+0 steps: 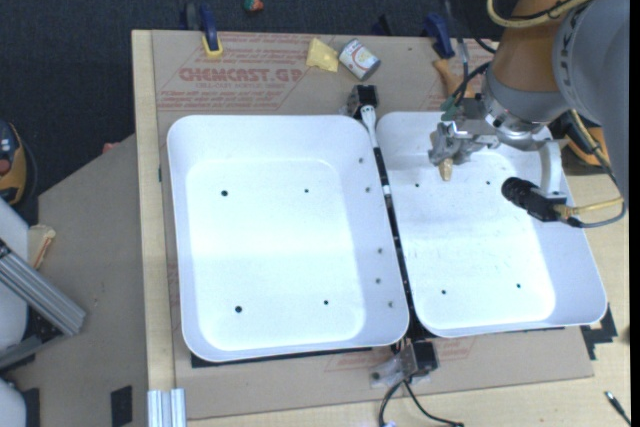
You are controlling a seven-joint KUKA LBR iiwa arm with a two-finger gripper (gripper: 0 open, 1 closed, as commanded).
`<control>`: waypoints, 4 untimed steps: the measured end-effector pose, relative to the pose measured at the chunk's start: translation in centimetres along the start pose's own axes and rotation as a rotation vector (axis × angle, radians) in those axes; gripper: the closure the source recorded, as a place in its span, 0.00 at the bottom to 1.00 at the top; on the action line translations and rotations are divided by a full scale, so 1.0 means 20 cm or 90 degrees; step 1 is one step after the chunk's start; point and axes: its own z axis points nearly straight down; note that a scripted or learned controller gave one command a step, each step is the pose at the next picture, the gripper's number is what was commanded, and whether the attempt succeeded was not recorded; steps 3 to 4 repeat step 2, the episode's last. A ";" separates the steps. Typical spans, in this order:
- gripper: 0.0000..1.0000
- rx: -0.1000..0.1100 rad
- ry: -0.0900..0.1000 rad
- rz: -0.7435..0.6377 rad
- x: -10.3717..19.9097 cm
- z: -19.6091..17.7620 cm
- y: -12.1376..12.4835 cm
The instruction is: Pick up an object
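Note:
My gripper (446, 155) hangs over the far left part of the right white bin (490, 265), close to its back wall, pointing down at the bin floor. I see nothing lying on the bin floor beneath it. The left white bin (270, 235) shows only its bare floor with small dark dots. A yellow piece (322, 55) and a small pale box (359, 60) lie on the cardboard behind the bins, outside both of them.
A black-handled tool (364, 101) lies at the back between the two bins. Blue clamps (208, 27) (437, 30) hold the cardboard's far edge. A small red-green item (254, 3) sits on the dark floor beyond.

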 end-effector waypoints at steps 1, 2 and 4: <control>1.00 -0.001 0.001 0.000 0.43 -0.30 0.24; 1.00 0.000 0.001 0.001 0.93 -0.69 0.16; 1.00 0.000 0.001 0.001 0.93 -0.69 0.16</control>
